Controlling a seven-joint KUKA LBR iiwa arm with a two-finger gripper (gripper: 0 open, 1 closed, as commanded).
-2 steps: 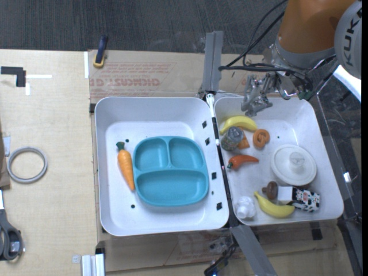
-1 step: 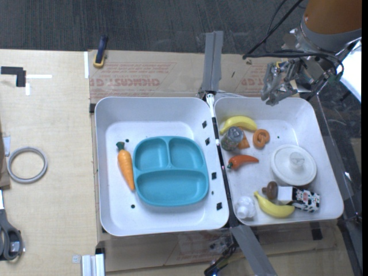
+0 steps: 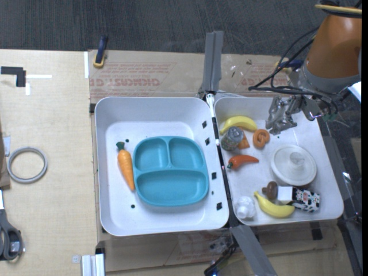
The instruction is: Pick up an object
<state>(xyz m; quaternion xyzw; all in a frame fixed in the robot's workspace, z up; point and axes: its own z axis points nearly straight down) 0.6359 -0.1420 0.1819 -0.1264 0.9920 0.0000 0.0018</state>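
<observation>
Orange donut [image 3: 261, 138] is lying in the right bin [image 3: 328, 154], just left of the hovering tool [image 3: 280, 122], whose opening I cannot tell; descending there, it is risking nudging the banana [image 3: 238, 123].

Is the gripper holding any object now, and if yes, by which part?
Nothing is held: the gripper hangs above the right bin, near the orange ring, with nothing between its fingers.
</observation>
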